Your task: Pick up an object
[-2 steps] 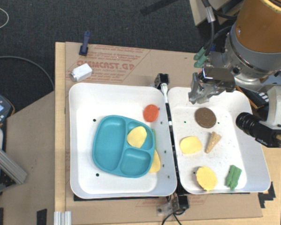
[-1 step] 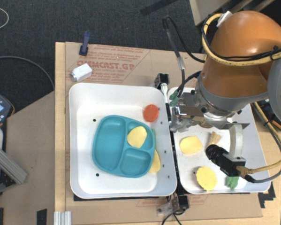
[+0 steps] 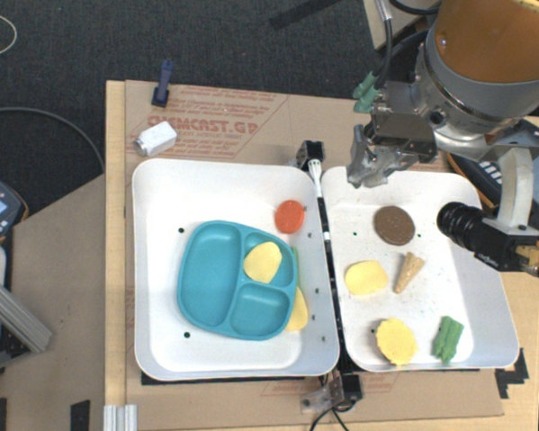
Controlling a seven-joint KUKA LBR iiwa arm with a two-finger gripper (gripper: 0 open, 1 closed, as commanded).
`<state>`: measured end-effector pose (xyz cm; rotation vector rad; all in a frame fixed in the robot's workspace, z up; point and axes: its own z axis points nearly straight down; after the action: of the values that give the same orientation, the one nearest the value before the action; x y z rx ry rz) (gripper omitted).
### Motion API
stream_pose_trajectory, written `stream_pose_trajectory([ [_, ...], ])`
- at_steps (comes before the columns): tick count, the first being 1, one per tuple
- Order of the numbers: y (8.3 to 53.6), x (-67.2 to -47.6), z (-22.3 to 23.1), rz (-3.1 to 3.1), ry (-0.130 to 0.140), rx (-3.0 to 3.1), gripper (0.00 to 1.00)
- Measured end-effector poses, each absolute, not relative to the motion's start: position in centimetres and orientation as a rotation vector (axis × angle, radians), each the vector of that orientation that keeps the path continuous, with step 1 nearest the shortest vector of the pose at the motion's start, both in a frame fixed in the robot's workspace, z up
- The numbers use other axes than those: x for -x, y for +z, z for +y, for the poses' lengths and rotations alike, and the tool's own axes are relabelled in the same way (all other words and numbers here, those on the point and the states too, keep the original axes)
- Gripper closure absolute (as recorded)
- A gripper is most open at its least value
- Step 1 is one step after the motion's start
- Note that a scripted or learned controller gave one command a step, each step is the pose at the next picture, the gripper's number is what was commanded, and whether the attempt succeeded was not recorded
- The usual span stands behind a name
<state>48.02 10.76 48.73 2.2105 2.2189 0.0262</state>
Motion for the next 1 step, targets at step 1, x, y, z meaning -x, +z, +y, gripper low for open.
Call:
stream_pose_trajectory([
  [1,36.86,-47.82,9.74,2.222,-0.017,-2.229,1.00],
])
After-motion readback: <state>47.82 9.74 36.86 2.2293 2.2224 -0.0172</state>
